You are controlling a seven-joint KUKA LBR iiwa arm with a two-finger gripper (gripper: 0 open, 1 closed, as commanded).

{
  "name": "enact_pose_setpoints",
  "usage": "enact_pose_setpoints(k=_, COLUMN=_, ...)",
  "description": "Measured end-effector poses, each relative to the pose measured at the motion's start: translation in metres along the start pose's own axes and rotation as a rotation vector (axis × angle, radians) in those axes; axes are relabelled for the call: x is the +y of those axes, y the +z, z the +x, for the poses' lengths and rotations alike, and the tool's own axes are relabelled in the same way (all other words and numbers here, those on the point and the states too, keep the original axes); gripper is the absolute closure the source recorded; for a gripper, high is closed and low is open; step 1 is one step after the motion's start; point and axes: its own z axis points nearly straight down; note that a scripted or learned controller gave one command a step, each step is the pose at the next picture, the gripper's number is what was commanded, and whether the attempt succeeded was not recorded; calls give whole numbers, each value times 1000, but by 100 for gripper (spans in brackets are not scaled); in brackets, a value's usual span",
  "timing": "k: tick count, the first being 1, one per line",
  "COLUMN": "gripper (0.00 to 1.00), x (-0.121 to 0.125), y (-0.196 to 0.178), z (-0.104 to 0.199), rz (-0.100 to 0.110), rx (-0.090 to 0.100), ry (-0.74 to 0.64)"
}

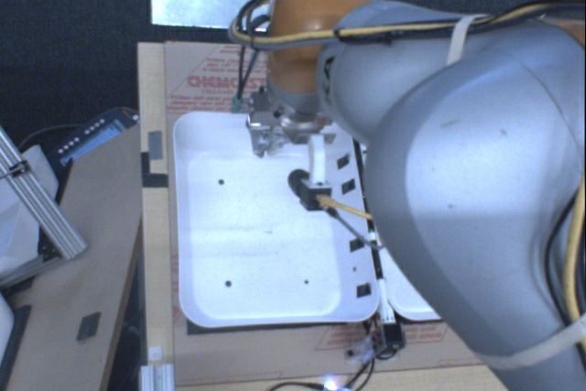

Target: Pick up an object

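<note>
Where the object lies I cannot tell. The gripper (265, 140) sits low at the far end of the left bin (247, 261). Whether it is open, closed or holding anything is unreadable. I judge the pick not yet done.

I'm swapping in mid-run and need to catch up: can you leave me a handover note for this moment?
Tool: low over the far edge of the left bin, nothing seen held; open or shut unclear.
Things: the left bin's floor shows small dark dots, no clear object; the arm hides most of the right bin.
Done: no pick yet.
Left: find an object, grasp, lift.
</note>
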Motion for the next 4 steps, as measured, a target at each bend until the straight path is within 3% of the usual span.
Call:
enact_pose_setpoints(k=1, gripper=100, x=-6, y=83, z=-2, rz=10, rx=-5, ry=7)
enact_pose_setpoints(k=2, gripper=100, x=25, y=77, z=15, rz=1, rx=-2, ry=6)
enact_pose_setpoints(k=3, gripper=100, x=19, y=78, z=56, rz=4, rx=-1, ry=6)
enact_pose_setpoints(k=4, gripper=100, x=2, y=-7, z=54, rz=1, rx=-1, ry=12)
